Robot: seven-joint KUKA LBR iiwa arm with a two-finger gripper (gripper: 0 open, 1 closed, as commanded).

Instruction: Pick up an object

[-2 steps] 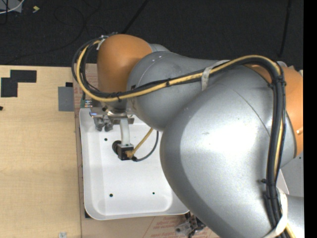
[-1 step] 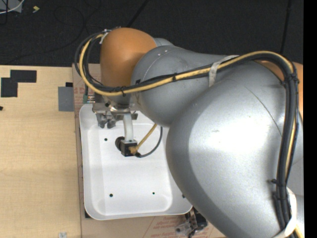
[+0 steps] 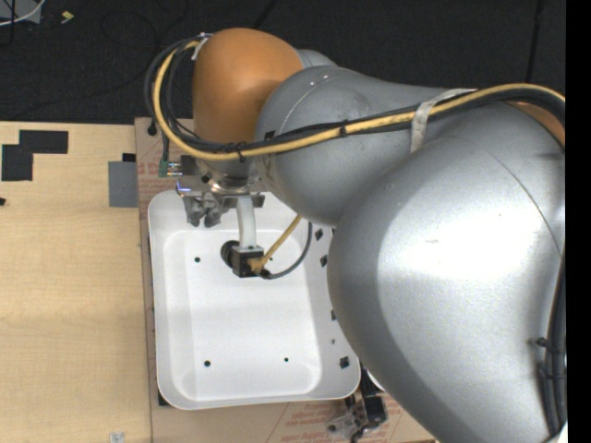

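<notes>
One white bin point(image 3: 240, 340), tan bench point(image 3: 65, 293), tool point(image 3: 205, 212) over bin, black backdrop point(image 3: 92, 53).

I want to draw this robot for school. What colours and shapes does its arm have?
The arm is fat, round and shiny grey, with a smooth orange band near the wrist. A yellow cable runs along it, held by a pale strap, and loops round the orange part. The gripper is small, grey metal.

The bin point(image 3: 240, 340) is white, the arm point(image 3: 443, 247) grey with an orange band point(image 3: 240, 77), the bench point(image 3: 65, 293) tan
</notes>
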